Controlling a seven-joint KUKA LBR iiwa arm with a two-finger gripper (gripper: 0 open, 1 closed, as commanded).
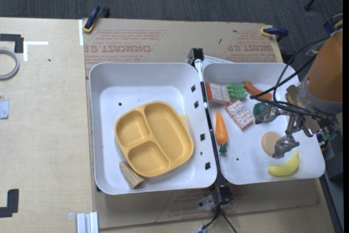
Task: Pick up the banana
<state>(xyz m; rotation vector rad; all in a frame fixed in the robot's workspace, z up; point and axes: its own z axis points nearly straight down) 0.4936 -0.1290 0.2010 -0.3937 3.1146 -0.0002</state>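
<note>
Banana: the curved yellow plastic banana (pixel 285 166) lies just below the end effector (pixel 284 146), at the near edge of the right-hand shallow white bin (pixel 234 169), not between the fingers.
End effector: it hangs above the bin floor with its metal fingertips just above the banana's upper curve; whether they are apart or together I cannot tell at this size.
Neighbours: a round tan disc (pixel 269 142) sits just to the left of the end effector, close enough to be nudged. An orange carrot (pixel 221 128) and a small printed carton (pixel 240 115) lie farther to its left, well clear.
Other bin: a yellow divided plate (pixel 154 139) and a tan block (pixel 131 174) rest in the left white bin (pixel 103 117), well apart from the work.
Step in hand: judged as the final descent onto the banana.
Doing it well: centre over the banana's thick middle, set the fingers across its short width, and come straight down. Keep off the tan disc and the bin's near wall, then close firmly before lifting.
</note>
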